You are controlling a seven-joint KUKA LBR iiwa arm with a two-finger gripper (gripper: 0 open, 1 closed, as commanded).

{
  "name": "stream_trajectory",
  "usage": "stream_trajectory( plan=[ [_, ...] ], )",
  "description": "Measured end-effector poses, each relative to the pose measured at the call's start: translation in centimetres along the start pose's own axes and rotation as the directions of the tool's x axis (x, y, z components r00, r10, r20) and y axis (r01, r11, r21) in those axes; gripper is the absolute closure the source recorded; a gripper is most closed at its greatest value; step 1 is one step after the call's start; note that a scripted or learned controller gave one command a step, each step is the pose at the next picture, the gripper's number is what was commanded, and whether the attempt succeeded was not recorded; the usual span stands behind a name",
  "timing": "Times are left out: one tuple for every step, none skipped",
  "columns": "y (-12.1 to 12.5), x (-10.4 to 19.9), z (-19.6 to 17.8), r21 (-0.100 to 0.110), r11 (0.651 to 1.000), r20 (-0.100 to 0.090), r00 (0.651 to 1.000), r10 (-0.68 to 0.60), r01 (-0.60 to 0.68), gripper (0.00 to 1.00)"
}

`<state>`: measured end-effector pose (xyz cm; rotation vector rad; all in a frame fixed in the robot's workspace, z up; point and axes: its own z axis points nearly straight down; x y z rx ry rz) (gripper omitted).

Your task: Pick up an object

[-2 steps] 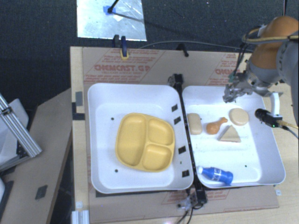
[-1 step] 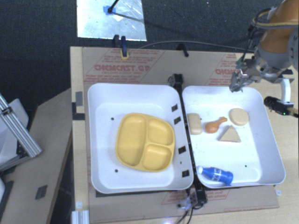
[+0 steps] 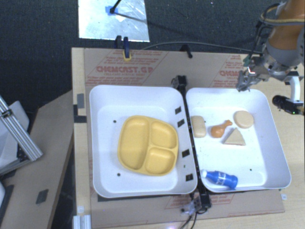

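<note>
The arm enters from the right, grey with its orange band (image 3: pixel 289 14) high in the corner. Its hand (image 3: pixel 243 84) hangs over the far edge of the right bin (image 3: pixel 271 142), just above the rim near the back left corner of that bin. The tips are small and dark against the cardboard backing, and whether they stand apart or together cannot be told from this view. Nothing shows between them, and they touch none of the objects.

The things to pick lie in the right bin, well apart from the hand. A pale oblong block (image 3: pixel 198 126) sits against the bin's left wall. Just beside it to the right lies an orange drumstick-shaped piece (image 3: pixel 220 129), its narrow end pointing up toward a round cream disc (image 3: pixel 244 119). Below the disc and touching or nearly touching the orange piece rests a tan triangular wedge (image 3: pixel 234 137). At the near left corner of the bin a blue bottle (image 3: pixel 221 179) lies on its side, its white cap toward the divider.

The left bin (image 3: pixel 107 109) carries a yellow divided tray (image 3: pixel 147 145) with three compartments, lying flat near the middle. Both bins sit side by side on the surface (image 3: pixel 57 128).
</note>
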<state>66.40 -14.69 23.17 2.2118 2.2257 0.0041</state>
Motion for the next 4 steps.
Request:
stream_trajectory(
  plan=[
    [-1.1,6.2,0.6,0.004,1.000,-0.002,1.000,-0.003,0.003,1.00],
    [-1.8,11.0,-0.4,0.003,1.000,-0.003,1.000,-0.003,0.003,1.00],
    [-3.3,16.9,0.6,0.004,1.000,-0.003,1.000,-0.004,0.004,1.00],
    [-4.3,22.0,1.6,0.004,1.000,-0.003,1.000,-0.003,0.003,1.00]
  ],
)
